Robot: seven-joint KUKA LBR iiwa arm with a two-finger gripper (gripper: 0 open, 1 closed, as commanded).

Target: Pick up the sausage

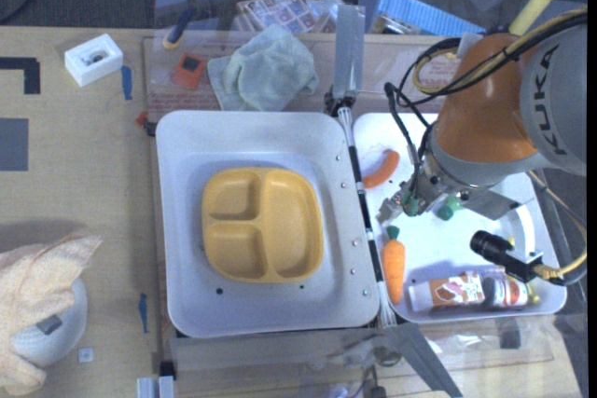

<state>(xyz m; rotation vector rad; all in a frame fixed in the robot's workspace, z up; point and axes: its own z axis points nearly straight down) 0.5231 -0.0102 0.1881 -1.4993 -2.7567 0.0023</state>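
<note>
A: Where was the sausage (381, 169)?

B: In the right bin (522, 298), near its upper left corner, close to the wall shared with the left bin. It was a short orange-red piece, slightly curved, lying at a slant on the white floor.

A: Did the gripper (410, 200) have it?

B: No. The gripper stood just below and to the right of it, apart from it, with nothing seen between the fingers. How far they were spread I could not tell; the wrist hid too much.

A: What else lay in that bin?

B: One carrot (395, 267), orange with a green top, upright along the left wall below the sausage. One bottle (471, 291) with a red label lay on its side along the bottom edge. That made three things, one of each.

A: And the left bin (177, 228)?

B: One yellow plate (264, 224) with three compartments, sitting about in the middle.

A: Anything outside the bins?

B: A crumpled grey-green cloth (266, 70) above the left bin, a small white box (93, 59) at the upper left, and a pale yellow towel (42, 270) at the lower left edge.
</note>
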